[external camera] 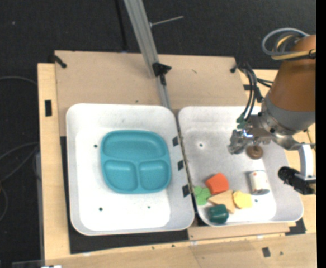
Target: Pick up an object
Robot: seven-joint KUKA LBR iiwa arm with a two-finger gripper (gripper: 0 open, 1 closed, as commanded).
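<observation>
2 white bins: left bin (84, 149) holds a teal tray (135, 161), right bin (207, 127) small toys; fingers' (242, 144) state unclear.

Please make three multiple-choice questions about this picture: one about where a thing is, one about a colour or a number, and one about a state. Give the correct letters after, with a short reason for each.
1. Where does the teal plastic divided plate lie?
A. In the left white bin
B. In the right white bin
C. On the bare bench

2. How many compartments does that plate have?
A. Two
B. Three
C. Five

3. In what state is the orange block?
A. Lifted in the air by the gripper
B. Resting on the right bin's floor, apart from the gripper
C. Lying on the plate

Answers:
1 A: the plate sits in the middle of the left bin.
2 B: one wide section above, two smaller ones below.
3 B: the block lies near the front of the right bin with white floor between it and the gripper.
</observation>
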